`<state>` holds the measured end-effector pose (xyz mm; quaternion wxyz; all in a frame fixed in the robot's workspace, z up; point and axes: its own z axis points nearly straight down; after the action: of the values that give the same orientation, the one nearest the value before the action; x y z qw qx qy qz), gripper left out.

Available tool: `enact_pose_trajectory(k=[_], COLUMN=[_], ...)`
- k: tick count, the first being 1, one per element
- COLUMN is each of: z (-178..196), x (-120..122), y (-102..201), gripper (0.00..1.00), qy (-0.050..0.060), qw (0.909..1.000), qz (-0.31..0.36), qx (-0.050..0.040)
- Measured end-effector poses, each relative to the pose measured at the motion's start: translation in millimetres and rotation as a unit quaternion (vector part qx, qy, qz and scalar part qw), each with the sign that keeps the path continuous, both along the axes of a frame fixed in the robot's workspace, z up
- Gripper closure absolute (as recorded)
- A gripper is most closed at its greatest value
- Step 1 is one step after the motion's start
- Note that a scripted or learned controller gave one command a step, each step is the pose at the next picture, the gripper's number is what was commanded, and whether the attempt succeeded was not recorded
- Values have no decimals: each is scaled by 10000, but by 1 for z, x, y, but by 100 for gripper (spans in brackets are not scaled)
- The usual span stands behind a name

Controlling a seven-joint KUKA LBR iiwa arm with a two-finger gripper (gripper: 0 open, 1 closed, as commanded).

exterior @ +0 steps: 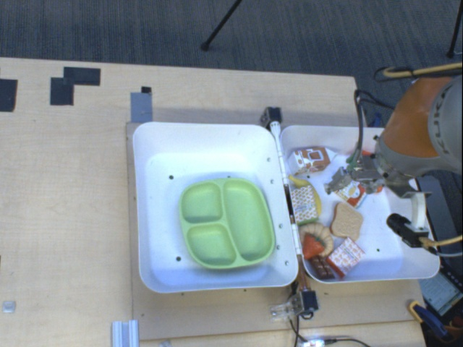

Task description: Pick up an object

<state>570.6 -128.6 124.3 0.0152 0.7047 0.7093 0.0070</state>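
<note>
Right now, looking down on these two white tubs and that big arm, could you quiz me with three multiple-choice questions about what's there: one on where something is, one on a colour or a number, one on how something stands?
1. Where does the divided plate lie?
A. In the left bin
B. In the right bin
C. On the bare bench

2. How many compartments does the plate have, and what colour is it?
A. Two, blue
B. Three, light green
C. Four, white

3. Where does the claw stand?
A. Over the left bin
B. Out over the carpet
C. Over the right bin, above the small toy foods

Answers:
1 A, the plate sits in the middle of the left bin.
2 B, three green hollows show: two small, one long.
3 C, it hangs by the slice of toy bread.
</note>
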Motion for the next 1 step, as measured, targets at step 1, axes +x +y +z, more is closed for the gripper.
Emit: enact_pose_trajectory(k=[1], z=[-36], x=[-49], y=[36], gripper=[0], qy=[90], qw=[9999], qz=[-32], qx=[37])
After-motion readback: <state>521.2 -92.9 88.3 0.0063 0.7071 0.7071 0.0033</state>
